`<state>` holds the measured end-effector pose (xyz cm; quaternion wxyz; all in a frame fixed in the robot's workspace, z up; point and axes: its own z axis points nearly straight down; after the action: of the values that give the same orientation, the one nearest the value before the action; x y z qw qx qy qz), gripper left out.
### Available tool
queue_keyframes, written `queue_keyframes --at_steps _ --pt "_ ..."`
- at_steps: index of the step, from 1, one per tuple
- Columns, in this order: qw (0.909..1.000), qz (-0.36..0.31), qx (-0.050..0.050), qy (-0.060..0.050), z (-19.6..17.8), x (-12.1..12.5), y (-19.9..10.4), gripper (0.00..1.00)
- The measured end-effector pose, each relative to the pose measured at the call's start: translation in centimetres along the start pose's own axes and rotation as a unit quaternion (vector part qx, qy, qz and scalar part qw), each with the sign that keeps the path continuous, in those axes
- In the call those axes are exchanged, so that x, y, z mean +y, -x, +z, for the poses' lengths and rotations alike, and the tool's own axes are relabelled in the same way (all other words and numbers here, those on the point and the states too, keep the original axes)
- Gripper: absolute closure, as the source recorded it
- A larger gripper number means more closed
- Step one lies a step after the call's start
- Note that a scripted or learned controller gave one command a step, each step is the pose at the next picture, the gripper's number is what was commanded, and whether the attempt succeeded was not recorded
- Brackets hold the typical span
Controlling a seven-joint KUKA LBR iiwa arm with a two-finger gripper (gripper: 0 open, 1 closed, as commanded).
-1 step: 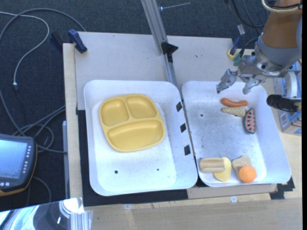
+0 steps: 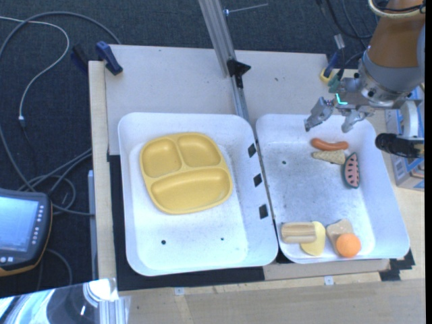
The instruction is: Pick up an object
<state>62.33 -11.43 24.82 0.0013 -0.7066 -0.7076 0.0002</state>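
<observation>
The left bin [image 2: 135, 248] holds a yellow divided plate [image 2: 185, 172] — three compartments, its long side running roughly left to right with a slight tilt. The right bin [image 2: 297, 201] carries the small items. Along its near edge sit a tan hot-dog bun [image 2: 298, 232], a pale yellow wedge [image 2: 314, 243], a tan block [image 2: 339, 229] and an orange ball [image 2: 348, 246], packed close together. Toward the far right of the same bin lies a sausage [image 2: 329, 144], its long axis running left to right, nearly level. Just below it rests a tan crust-like piece [image 2: 329, 156], also lying across, and beside that a watermelon slice [image 2: 351, 169], its length running near to far.

The arm [image 2: 395, 39] comes in from the upper right, wrist angled down over the bin's far edge. The gripper [image 2: 335, 118] hangs just above the sausage — fingers spread apart, nothing between them.
</observation>
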Motion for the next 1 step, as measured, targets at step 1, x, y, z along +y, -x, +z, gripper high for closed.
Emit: queue_keyframes --at_steps 1 --pt "1.0 0.0 0.0 -0.002 4.3 0.42 0.05 0.0"
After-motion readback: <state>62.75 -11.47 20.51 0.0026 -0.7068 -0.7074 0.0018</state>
